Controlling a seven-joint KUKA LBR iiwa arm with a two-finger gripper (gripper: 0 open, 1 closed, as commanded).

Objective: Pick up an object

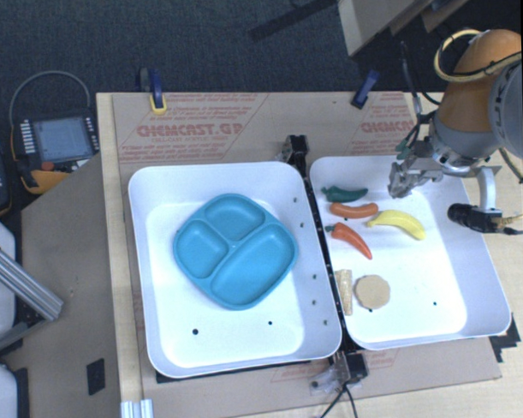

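I am at the approach step, nothing picked yet. My gripper (404,183) hangs over the far part of the right bin (470,291), just above and to the right of the banana (399,224). Whether my fingers are apart or together I cannot tell from this slant, and nothing shows between them.

Taking the banana as my landmark: the green pepper (344,193) lies up and to its left, the sausage (353,211) just left of it, the red chili (352,238) down and to its left. Further below sit a round cookie (372,292) and a pale stick (344,291) beside it. The banana looks like the nearest target; I judge the next move needs a drop straight down with my fingers straddling its curved body.

Well left of the banana, the left bin (160,250) holds a blue divided plate (235,249). Both bins rest on a cardboard-covered bench (241,119), dark carpet beyond.
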